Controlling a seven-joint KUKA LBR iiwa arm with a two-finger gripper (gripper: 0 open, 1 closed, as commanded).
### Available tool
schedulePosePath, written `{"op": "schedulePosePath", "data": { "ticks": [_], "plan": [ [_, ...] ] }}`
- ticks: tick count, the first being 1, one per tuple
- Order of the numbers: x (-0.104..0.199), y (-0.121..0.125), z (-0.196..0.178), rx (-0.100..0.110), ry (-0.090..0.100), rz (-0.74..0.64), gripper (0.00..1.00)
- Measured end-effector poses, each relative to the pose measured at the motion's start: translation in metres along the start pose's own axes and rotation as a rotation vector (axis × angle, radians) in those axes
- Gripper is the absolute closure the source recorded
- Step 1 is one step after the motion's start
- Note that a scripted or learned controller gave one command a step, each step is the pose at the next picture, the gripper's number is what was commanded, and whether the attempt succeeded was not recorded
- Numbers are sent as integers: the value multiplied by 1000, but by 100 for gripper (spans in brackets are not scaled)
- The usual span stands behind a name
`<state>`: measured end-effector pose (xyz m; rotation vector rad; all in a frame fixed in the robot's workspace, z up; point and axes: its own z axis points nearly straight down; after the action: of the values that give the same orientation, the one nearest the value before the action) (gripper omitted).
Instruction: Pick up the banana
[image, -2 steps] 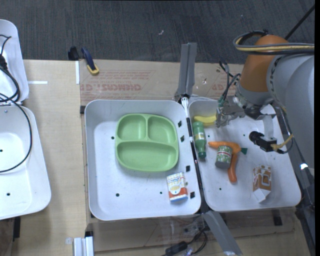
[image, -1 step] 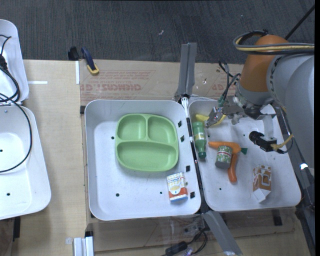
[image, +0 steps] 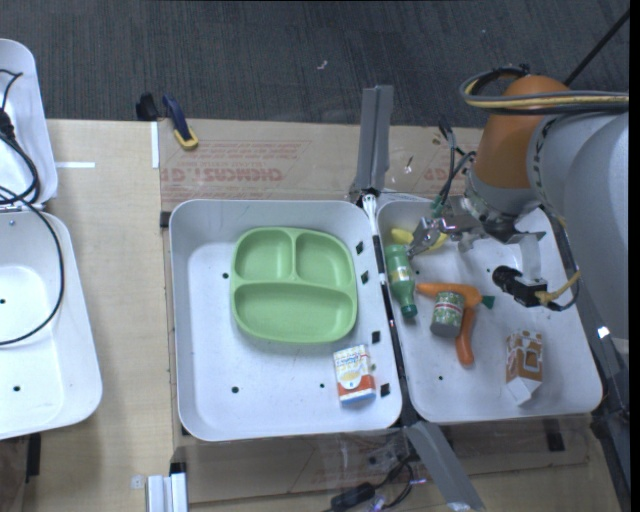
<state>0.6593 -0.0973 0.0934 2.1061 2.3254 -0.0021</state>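
- Gripper low at right bin's far-left corner, just beside banana
- Finger state: cannot tell
- Bottle along left wall

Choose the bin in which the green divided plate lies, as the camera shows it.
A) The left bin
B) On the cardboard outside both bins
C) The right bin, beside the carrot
A: the green divided plate lies flat in the left bin, with a small carton nearby.
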Motion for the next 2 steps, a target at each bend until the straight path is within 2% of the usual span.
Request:
{"op": "schedulePosePath", "data": {
  "ticks": [1, 2],
  "plan": [
    [-1, 0, -9, 1, 0, 0, 100],
    [-1, 0, -9, 0, -1, 0, 0]
  ]
}}
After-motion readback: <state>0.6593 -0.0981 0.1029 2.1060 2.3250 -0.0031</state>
